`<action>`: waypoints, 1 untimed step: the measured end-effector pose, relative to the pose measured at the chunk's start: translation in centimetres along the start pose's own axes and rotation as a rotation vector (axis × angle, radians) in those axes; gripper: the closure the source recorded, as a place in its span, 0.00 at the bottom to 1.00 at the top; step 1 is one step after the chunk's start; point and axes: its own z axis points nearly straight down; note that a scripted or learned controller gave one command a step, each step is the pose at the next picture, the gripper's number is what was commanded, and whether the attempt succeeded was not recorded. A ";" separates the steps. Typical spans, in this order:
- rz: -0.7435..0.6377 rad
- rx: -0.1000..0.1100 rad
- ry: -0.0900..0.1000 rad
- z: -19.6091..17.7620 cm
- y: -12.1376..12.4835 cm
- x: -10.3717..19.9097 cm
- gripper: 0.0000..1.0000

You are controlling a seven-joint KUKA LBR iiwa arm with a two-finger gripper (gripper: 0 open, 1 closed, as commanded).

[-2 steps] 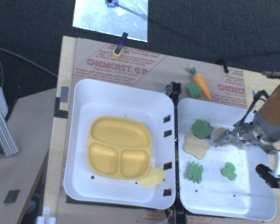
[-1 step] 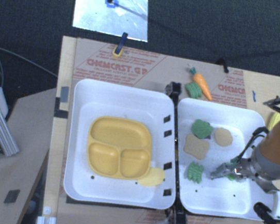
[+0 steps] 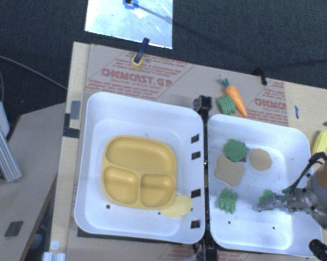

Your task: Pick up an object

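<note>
Green toy vegetable (image 3: pixel 265 196) at the frame's lower right looks light and stiff; its middle should be gripped. Whether the gripper (image 3: pixel 270 202) is open cannot be told.

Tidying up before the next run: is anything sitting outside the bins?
Yes. A toy carrot lies on the bench behind the right bin, and a corn cob rests beside that bin's far right corner.

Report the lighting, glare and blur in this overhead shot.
Camera view: even, soft lighting with faint shadows under the yellow divided plastic plate; bright glare washes out the shiny silver sheet on the dark floor; the hand, low in the right white bin, looks soft and smeared, so its fingers are unclear; the small green toy vegetable pieces lack fine detail.
</note>
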 end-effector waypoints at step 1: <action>-0.007 -0.003 0.000 -1.3 2.6 0.2 0.00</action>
